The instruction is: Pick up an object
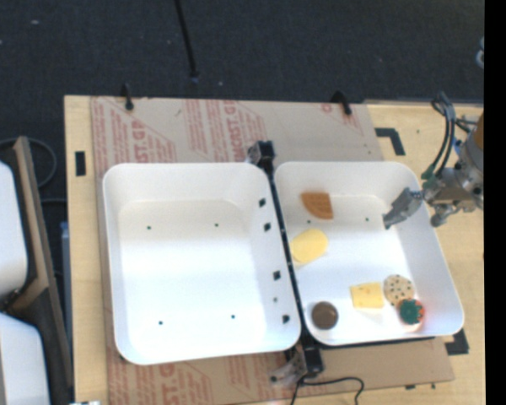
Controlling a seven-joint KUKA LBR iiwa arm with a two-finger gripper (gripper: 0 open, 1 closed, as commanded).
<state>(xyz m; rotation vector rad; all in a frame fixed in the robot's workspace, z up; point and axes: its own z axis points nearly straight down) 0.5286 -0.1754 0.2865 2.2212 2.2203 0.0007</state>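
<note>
Bench: dark floor behind; 2 white bins on printed cardboard [194, 129] | left bin [118, 226] at 9 o'clock | right bin [430, 251]: brown piece [318, 204], yellow lump [309, 246], dark disc [324, 315], yellow block [368, 296], speckled cookie [397, 288], green-red ball [412, 311] | gripper [422, 209] at 3 o'clock over the rim; fingers spread wide, holding nothing

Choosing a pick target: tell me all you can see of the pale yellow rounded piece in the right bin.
The pale yellow rounded piece is a smooth, matte lump, roughly oval and a bit wider at its right end, looking like soft plastic or foam toy food. It lies flat on the floor of the shallow white right bin, near the left wall, below the brown wedge-shaped piece. Nothing else touches it, and it lies well apart from the tool.
</note>
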